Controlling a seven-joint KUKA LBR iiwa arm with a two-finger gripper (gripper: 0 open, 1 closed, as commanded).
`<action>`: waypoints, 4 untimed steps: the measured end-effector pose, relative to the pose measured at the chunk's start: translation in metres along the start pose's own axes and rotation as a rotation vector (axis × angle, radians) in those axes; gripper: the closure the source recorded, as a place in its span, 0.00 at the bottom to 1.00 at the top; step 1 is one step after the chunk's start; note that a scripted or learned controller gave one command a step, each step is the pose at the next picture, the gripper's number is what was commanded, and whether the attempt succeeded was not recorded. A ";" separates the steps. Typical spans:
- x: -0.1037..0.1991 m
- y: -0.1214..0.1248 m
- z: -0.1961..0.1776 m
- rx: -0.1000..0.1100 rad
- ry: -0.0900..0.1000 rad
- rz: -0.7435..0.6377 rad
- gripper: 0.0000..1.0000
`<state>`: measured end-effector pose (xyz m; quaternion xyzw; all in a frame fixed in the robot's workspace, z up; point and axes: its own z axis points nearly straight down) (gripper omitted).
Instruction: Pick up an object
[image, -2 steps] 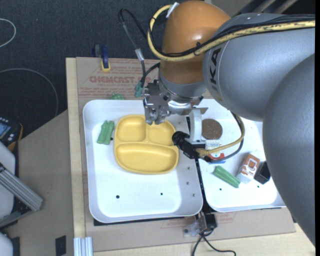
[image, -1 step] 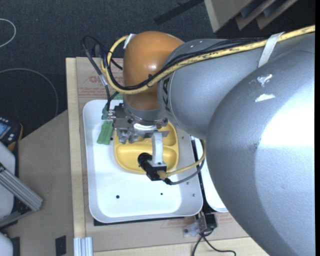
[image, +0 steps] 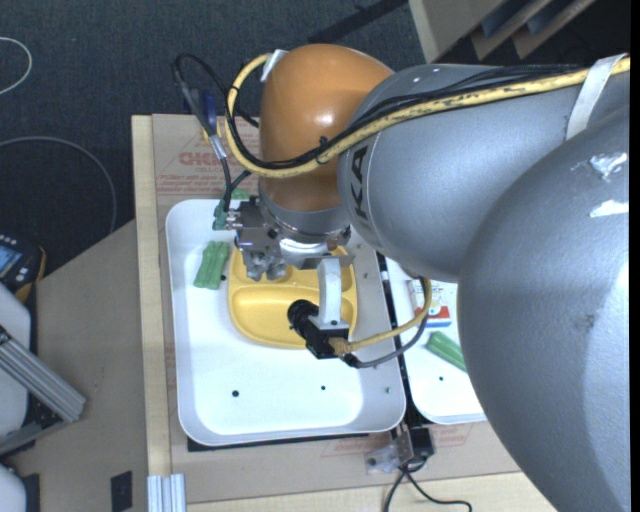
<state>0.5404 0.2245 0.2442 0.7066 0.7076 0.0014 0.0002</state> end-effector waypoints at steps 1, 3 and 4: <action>0.001 -0.020 -0.129 -0.012 0.006 -0.002 1.00; -0.065 -0.062 -0.118 0.017 -0.008 0.008 1.00; -0.107 -0.060 -0.154 -0.003 -0.002 0.006 1.00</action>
